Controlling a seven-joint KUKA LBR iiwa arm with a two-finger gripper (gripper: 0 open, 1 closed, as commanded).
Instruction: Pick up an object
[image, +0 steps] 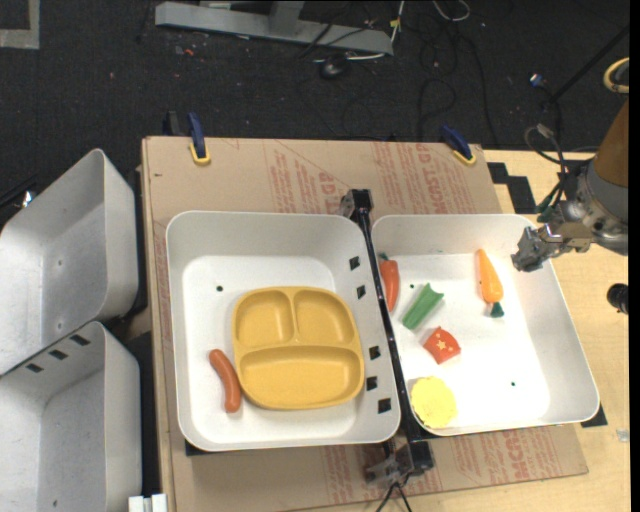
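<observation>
Desk (300, 170): brown board, two clamps at the far edge, blue-handled one (198, 138) on the left, another (458, 143) on the right.

Left bin (200, 240): white, shallow. Yellow divided plate (297, 348) sits in the middle, three compartments, nothing in them. Sausage (226, 380) lies on the bin floor just beside the plate's left-front edge, outside the plate.

Right bin (560, 340): white, shares the black divider rail with the left bin. Contents, all loose on the floor and apart from each other:
- yellow round flat piece (434, 401) near the front-left corner
- carrot (488, 279), orange with a green tip, toward the far right side
- green vegetable piece (422, 305), tilted, centre-left
- red chili (389, 283) along the divider, touching or nearly touching the bin's left wall
- small red piece (442, 345) with a yellow mark, between the green piece and the yellow one

Arm enters at the right edge. Hand (528, 252) is over the right bin's far-right rim, near the carrot but apart from it. Nothing visible between the fingers. Cannot tell whether it is released or clenched; too small and dark at this angle.

Two more white bins (60, 300) stand off the desk at left.
</observation>
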